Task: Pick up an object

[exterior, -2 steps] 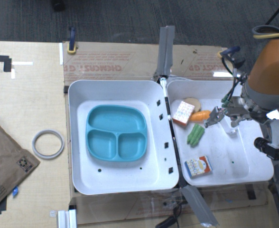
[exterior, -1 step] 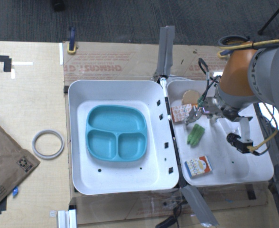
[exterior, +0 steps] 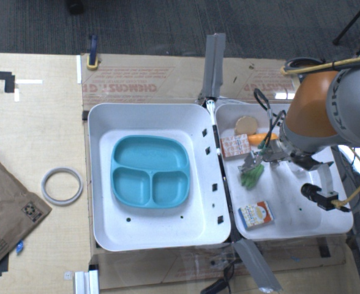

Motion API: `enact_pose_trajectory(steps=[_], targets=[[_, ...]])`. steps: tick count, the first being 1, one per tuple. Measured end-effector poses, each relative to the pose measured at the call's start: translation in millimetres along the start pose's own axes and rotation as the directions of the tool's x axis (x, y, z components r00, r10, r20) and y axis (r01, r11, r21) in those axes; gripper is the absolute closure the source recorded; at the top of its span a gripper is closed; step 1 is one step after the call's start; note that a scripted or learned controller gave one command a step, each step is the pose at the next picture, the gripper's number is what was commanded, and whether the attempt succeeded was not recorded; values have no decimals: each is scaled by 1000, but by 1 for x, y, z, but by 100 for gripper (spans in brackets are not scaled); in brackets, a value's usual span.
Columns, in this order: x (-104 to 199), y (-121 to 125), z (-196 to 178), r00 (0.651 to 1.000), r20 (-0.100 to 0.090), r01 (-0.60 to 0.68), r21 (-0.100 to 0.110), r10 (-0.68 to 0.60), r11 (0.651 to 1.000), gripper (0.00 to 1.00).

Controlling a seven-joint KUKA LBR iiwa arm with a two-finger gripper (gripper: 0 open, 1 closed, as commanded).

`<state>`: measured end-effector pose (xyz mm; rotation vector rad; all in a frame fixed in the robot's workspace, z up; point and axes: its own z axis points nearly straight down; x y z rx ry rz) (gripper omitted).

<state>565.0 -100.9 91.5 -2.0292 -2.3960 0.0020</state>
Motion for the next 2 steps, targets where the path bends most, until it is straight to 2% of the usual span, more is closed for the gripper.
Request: enact_pose_trajectory(steps=[1, 2], targets=[[-2, 0, -9, 1000, 1, -5, -1, 5, 1000, 100], [33, 64, -101, 1000, 2, -26, -2, 26, 1000, 100]])
